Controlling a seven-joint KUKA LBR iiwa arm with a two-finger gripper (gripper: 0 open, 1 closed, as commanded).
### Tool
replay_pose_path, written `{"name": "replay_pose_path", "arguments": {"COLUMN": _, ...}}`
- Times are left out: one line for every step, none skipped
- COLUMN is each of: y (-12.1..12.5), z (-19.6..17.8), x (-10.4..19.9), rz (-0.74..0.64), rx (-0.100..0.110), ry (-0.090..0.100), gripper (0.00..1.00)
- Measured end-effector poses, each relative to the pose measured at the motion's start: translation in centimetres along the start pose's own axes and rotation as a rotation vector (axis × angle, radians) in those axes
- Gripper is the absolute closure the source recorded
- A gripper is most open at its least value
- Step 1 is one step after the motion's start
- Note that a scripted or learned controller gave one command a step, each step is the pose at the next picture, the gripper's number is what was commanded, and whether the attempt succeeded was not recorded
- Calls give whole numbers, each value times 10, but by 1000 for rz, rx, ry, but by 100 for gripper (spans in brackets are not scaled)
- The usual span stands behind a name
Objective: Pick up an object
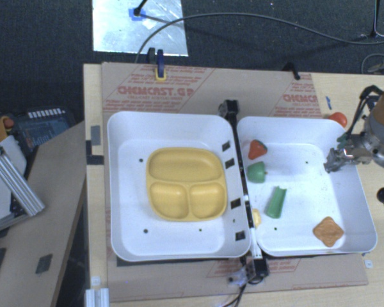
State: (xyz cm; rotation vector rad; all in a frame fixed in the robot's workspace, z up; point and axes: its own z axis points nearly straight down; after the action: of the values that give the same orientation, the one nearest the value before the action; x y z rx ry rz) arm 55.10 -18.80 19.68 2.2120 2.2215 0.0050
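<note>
Right, tool [331,160] hangs over the right bin's [307,245] right rim, nothing visibly in it (can't tell how far it's open). Candidates lie loose in that bin: red piece [257,149], green ball [256,172], green stick [276,202], tan waffle [328,231]. Left bin [125,190] carries a yellow tray [184,183]; pale wooden surface [96,94] on dark carpet [38,37].

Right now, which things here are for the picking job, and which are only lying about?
For the job:
- gripper, at the right bin's right wall
- red piece
- round green piece
- long green piece
- tan waffle piece
- small yellow piece at the divider

Lying about:
- yellow divided tray in the left bin
- foil sheet
- cables
</note>
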Motion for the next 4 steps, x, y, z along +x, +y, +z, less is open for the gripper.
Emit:
{"name": "replay_pose_path", "arguments": {"y": 3, "z": -49, "x": 9, "rz": -1, "rx": 0, "ry": 0, "gripper": 100}}
{"name": "replay_pose_path", "arguments": {"y": 13, "z": -53, "x": 53, "rz": -5, "rx": 3, "ry": 3, "gripper": 100}}
{"name": "replay_pose_path", "arguments": {"y": 26, "z": -60, "x": 106, "rz": -6, "rx": 3, "ry": 4, "gripper": 100}}
{"name": "replay_pose_path", "arguments": {"y": 29, "z": -63, "x": 158, "rz": -6, "rx": 4, "ry": 4, "gripper": 100}}
